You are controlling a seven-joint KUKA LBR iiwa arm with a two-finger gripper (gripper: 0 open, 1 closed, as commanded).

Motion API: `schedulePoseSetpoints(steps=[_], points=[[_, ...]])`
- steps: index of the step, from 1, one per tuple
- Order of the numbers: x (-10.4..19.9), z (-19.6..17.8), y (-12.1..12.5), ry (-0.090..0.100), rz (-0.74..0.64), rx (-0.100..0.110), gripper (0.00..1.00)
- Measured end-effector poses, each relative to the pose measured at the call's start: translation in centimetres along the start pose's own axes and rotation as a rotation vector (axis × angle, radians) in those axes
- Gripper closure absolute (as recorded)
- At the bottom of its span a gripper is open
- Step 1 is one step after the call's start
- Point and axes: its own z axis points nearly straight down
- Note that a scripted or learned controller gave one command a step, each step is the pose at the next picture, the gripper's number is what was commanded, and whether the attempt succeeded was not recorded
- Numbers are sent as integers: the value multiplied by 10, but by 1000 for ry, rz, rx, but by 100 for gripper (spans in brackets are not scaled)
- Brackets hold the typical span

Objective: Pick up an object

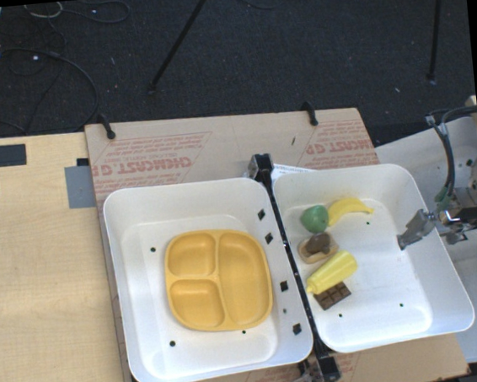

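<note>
The right bin [387, 314] holds several small items near its left side: a green round piece [314, 218], a yellow banana [349, 208], a tan and brown lump [316, 246], a yellow corn-like piece [332, 272] and a dark brown bar [333, 295]. My gripper [415, 231] hangs at the bin's right rim, well to the right of all these items and apart from them. Nothing shows in its grasp. The arm's wrist [464, 204] reaches in from the right edge.
The left bin [133, 239] carries a yellow divided plate [218, 279]. A black divider [284, 257] runs between the two bins. Cardboard lies under both bins, with a wooden bench top to the left and cables on the dark floor behind.
</note>
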Motion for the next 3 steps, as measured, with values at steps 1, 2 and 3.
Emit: schedulePoseSetpoints(steps=[1,2,3], points=[[2,64,-3,2,0,5,0],[-3,110,-1,2,0,3,0],[-8,164,-11,2,0,3,0]])
